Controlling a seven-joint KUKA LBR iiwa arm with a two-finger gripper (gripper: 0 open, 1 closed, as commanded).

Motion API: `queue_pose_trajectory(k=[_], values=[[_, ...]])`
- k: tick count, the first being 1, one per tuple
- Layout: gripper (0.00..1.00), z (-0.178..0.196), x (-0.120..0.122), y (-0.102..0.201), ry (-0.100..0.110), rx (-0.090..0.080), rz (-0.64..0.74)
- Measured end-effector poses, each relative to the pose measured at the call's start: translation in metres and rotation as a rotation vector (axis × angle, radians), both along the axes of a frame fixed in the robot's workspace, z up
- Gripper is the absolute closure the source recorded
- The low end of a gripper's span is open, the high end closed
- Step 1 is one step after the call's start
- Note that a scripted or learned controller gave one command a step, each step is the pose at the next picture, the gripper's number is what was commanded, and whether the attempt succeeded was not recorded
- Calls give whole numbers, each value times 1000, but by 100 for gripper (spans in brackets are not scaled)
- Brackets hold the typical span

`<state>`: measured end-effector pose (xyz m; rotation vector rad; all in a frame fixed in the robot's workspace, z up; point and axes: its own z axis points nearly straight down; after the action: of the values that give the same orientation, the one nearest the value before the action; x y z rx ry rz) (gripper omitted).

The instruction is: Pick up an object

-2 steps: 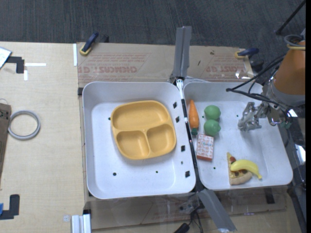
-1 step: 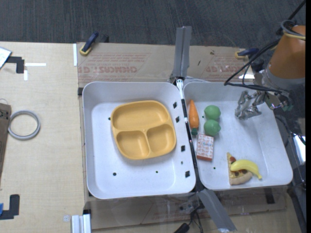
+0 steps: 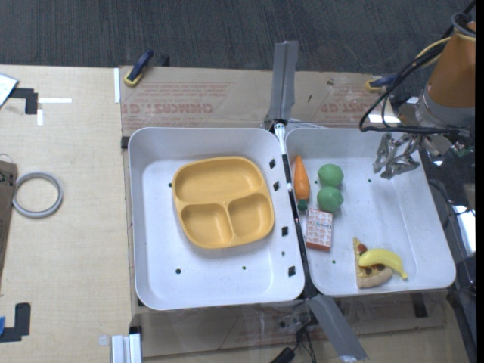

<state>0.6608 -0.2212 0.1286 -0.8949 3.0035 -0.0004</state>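
- Tabletop [image 3: 68,278] was tan board with two white bins side by side; a tape roll [image 3: 35,194] lay at far left.
- Left bin [image 3: 144,225] held a yellow divided plate [image 3: 224,200].
- Right bin [image 3: 423,240] held a carrot [image 3: 301,178], two green balls [image 3: 330,186], a small red carton [image 3: 319,228], a banana [image 3: 383,261] on a pizza slice [image 3: 369,275].
- Claw [image 3: 396,159] hung over the right bin's far right corner, nothing between its fingers; spread — can't tell.
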Motion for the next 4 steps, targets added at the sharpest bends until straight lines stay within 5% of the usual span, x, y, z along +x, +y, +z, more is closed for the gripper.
queue_pose_trajectory(k=[1, 2, 3, 4], values=[[100, -38, -37, 34, 5, 2, 58], [100, 133, -63, 8, 3, 0, 42], [100, 285, 0, -1, 3, 1, -153], [100, 241, -65, 18, 6, 1, -138]])
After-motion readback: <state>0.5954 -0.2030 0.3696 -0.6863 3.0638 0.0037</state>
